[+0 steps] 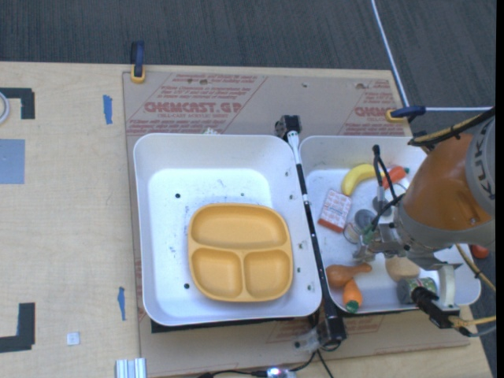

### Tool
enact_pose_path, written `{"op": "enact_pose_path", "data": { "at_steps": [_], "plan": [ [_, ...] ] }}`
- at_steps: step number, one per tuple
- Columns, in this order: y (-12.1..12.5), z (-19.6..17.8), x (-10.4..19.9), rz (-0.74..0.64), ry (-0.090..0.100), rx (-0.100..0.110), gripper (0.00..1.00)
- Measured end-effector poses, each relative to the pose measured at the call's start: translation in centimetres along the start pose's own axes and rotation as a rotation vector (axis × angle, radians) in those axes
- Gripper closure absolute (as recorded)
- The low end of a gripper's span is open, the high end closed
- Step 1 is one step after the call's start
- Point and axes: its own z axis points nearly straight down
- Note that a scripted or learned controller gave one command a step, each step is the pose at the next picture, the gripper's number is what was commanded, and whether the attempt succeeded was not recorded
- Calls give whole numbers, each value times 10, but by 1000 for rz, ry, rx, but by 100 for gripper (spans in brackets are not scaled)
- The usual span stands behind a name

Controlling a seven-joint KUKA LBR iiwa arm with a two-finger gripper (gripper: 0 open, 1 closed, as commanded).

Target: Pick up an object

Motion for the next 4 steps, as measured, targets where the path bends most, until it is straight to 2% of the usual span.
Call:
{"op": "enact_pose_path", "data": {
  "at_steps": [1,3,4],
  "plan": [
    [0,0,0,0,0,0,0],
    [-2,10,7,-1,1,6,0],
    [-1,0,6,0,0,2,100]
  ]
}}
